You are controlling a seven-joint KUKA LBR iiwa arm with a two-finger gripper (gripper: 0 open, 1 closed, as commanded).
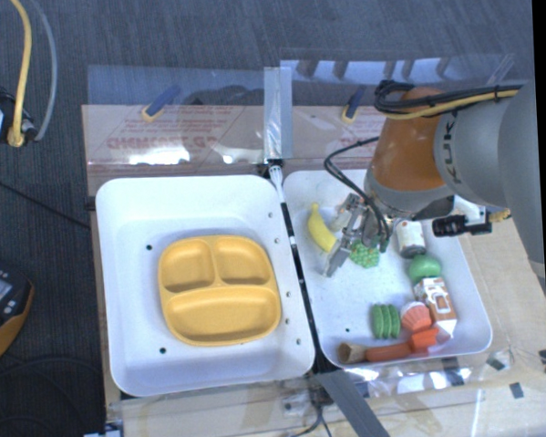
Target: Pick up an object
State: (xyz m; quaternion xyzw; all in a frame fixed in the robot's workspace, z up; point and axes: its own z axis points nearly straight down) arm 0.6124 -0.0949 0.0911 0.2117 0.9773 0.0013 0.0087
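The claw point(352, 243) hangs in the right bin point(480, 330), fingers apart, seemingly holding nothing. Just left of it lies the banana point(320, 229): a light, stiff, slick toy, best pinched across its middle.

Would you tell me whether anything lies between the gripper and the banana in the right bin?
Nothing visible does: the gripper sits just right of the banana, with only bare bin floor between them; the small green piece lies on its far side.
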